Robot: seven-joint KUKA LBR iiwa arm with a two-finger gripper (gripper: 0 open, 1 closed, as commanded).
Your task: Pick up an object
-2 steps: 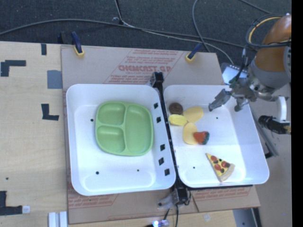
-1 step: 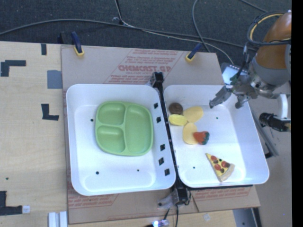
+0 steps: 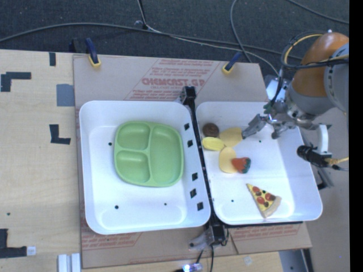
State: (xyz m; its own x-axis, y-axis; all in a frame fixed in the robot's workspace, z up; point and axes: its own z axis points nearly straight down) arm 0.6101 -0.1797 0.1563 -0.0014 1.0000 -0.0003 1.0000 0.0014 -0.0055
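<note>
toy food point(image 3: 227, 149) in right bin point(image 3: 295, 203), end effector point(image 3: 265, 128) just beside, grip state unclear

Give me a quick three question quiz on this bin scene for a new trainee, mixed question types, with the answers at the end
1. True or false: the green divided plate lies in the left bin.
2. Which item lies nearest the front edge of the right bin? A) brown round piece B) pizza slice C) watermelon piece
3. Fill in: the gripper hovers over the ___ bin.

Key: 1 true; 2 B; 3 right.
</note>
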